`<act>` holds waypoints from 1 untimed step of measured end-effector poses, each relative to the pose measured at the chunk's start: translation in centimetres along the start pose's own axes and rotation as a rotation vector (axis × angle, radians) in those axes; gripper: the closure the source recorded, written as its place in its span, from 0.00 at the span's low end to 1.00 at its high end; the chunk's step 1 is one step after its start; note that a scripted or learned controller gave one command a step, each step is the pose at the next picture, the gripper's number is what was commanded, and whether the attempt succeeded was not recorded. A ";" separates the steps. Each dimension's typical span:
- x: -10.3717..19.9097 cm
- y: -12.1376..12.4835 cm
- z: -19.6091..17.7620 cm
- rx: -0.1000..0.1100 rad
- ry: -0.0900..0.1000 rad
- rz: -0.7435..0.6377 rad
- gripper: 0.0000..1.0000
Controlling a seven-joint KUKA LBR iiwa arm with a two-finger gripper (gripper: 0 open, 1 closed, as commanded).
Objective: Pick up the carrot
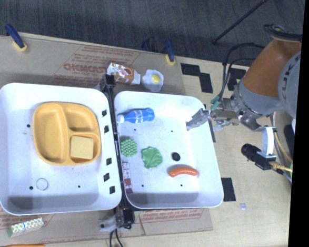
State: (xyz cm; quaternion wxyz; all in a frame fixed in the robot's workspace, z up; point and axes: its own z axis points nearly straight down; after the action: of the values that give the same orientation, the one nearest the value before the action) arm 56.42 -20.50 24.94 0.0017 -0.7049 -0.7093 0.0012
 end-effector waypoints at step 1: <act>6.0 -5.0 6.7 0.002 0.001 0.097 0.00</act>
State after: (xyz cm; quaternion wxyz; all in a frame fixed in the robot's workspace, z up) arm 51.40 -14.53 18.22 0.0027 -0.7383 -0.6744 0.0015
